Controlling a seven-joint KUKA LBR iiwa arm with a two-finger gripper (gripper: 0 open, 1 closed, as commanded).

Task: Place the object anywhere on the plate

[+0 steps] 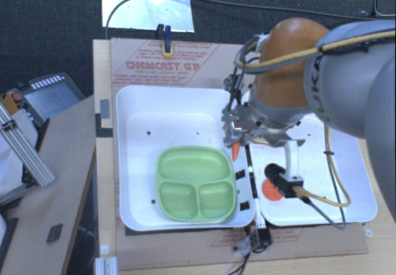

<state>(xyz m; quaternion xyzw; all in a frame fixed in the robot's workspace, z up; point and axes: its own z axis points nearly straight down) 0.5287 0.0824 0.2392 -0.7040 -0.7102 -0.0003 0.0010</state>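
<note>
A light green plate [195, 182] with three compartments lies in the front half of the left bin [139, 131]. My gripper [234, 142] hangs over the divide between the two bins, just past the plate's far right corner. A small slender orange object [235, 152] sticks down from between its fingers, so the gripper is shut on it. The object hangs above the bin's right rim, beside the plate and not over it. The arm's orange band and grey body hide much of the right bin.
A round red-orange thing [270, 191] lies in the right bin [352, 199], partly under a black fitting with a yellow cable [318, 198]. A yellow clamp [167, 43] holds cardboard behind the bins. A side table with gear stands at left.
</note>
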